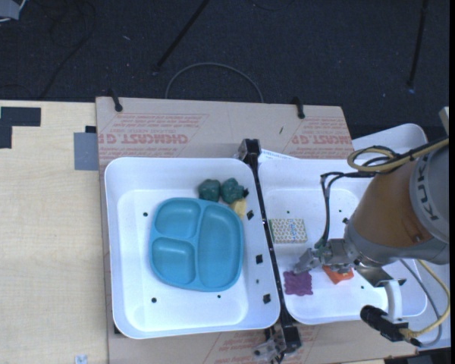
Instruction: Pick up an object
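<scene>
I see the grey two-finger gripper (pixel 307 262) low in the right shallow white bin (pixel 341 309).

I cannot tell its state. It hangs just above a flat purple scrap (pixel 297 283), with a small orange block (pixel 338 274) to its right and a dotted white pad (pixel 288 230) beyond. The left white bin (pixel 129 309) holds a blue divided plastic plate (pixel 196 244) and two dark green lumps (pixel 220 190).
</scene>
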`<state>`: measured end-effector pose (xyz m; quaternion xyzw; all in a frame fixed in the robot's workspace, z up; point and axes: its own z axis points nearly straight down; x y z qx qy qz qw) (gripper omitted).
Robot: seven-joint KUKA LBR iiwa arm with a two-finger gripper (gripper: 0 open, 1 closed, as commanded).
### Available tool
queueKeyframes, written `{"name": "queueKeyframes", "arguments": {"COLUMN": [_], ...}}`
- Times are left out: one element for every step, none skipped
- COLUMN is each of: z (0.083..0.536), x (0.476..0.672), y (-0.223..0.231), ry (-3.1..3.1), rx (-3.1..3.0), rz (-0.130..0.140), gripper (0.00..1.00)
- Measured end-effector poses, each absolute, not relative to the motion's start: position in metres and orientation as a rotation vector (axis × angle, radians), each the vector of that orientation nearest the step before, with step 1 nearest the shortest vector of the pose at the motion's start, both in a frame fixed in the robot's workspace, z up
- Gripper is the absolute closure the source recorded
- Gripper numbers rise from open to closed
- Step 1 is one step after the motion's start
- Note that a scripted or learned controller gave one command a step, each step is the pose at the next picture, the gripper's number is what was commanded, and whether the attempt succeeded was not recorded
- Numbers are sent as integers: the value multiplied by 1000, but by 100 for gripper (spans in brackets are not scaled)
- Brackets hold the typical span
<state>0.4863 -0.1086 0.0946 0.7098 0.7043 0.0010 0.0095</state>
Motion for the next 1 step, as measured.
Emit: {"name": "queueKeyframes", "arguments": {"z": [108], "x": [489], "y": [-111], "ry": [2185], "rx": [2217], "rz": [10], "gripper": [100]}}
